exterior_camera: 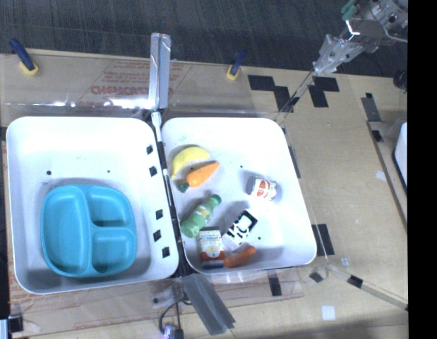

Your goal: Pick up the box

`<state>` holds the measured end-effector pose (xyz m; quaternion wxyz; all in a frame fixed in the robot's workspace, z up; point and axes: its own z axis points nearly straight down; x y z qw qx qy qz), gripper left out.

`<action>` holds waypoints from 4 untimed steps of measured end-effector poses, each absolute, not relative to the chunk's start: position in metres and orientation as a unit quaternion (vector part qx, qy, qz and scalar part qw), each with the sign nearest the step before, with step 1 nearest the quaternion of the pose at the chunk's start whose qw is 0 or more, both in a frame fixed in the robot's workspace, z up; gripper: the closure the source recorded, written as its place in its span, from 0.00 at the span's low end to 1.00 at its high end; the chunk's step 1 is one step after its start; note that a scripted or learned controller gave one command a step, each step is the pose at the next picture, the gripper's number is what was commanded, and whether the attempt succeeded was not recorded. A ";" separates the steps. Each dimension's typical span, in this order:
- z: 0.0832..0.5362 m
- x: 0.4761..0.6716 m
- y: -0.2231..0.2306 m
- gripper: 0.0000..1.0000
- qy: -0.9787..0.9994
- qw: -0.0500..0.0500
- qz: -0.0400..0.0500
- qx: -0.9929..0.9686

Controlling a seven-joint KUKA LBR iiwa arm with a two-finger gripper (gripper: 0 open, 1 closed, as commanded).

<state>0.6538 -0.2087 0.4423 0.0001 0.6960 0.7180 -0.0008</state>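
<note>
far from the jaws (330,55), box (241,226) in right bin (292,182), jaw opening perhaps shut, cannot tell

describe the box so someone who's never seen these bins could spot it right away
Look in the right white bin, beside the one holding the blue tray. Near its front edge lies the box, small, flat, black with white markings. Its neighbours, the green bottle and the carrot, are bright and rounded.
</note>
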 end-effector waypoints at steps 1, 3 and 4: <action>0.430 0.617 -0.208 1.00 0.732 0.000 -0.001 0.681; 0.442 0.658 -0.207 1.00 0.682 0.000 -0.001 0.732; 0.442 0.658 -0.207 0.00 0.682 0.000 -0.001 0.731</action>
